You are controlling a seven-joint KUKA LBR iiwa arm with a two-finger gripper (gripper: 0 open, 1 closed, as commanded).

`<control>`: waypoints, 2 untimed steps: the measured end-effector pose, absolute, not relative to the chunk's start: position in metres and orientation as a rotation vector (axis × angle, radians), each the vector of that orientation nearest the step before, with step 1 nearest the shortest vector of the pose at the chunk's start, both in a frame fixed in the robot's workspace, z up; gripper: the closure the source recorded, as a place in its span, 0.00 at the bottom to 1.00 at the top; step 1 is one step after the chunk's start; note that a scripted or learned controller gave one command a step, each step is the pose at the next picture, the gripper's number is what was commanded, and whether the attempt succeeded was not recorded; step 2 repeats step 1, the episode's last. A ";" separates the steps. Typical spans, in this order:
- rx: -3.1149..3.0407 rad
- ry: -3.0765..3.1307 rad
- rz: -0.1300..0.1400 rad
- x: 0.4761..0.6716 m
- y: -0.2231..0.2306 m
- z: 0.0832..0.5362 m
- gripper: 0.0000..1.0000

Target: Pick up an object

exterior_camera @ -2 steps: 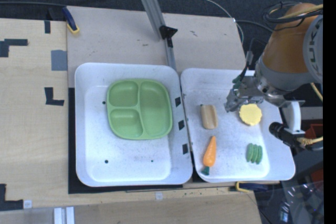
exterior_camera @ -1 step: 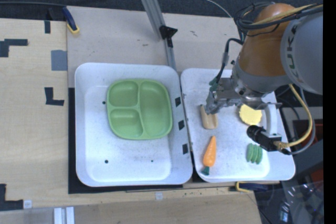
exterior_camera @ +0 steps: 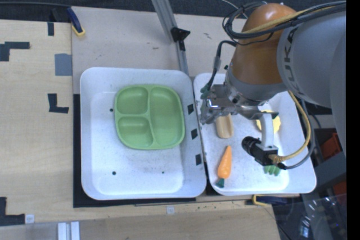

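A: Pincer, location pls?
B: Low in the right bin, close to the wall next to the left bin, approx. halfway between far and near edge of the counter. Mounted on the grey arm w/ orange band, reaching in from the counter's right edge.
A: Released or clenched?
B: Cannot tell. Viewed from above, metal parts too mixed together for a clear answer.
A: Grasping sth?
B: Cannot tell either.
A: And the objects for picking?
B: Beige piece, short and rounded, just beside the pincer on the side toward the near edge. Touching or not, cannot tell. Carrot, orange w/ green end, lying on the bin floor further toward the near edge, green end pointing at that edge, a little apart from the beige piece. Yellow thing more toward the right edge, partly hidden, shape unclear.
A: Left bin?
B: Green plate w/ three compartments, lying flat, approx. at the centre of the bin, slightly toward the far edge. Also a few small dark specks on the bin floor.
A: Outside the bins?
B: Metal bar, slanted, ending at the far side of the bins near the gap between them. Blue-and-yellow clip near the far-left corner. Dark tape pieces along the left part of the counter.
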State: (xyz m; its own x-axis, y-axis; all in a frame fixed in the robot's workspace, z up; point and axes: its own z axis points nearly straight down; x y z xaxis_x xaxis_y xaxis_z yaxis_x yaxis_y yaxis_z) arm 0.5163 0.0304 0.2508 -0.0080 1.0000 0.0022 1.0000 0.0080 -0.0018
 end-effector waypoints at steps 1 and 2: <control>-2.210 -2.229 0.001 0.514 0.088 0.251 1.00; -2.210 -2.229 0.001 0.514 0.088 0.251 1.00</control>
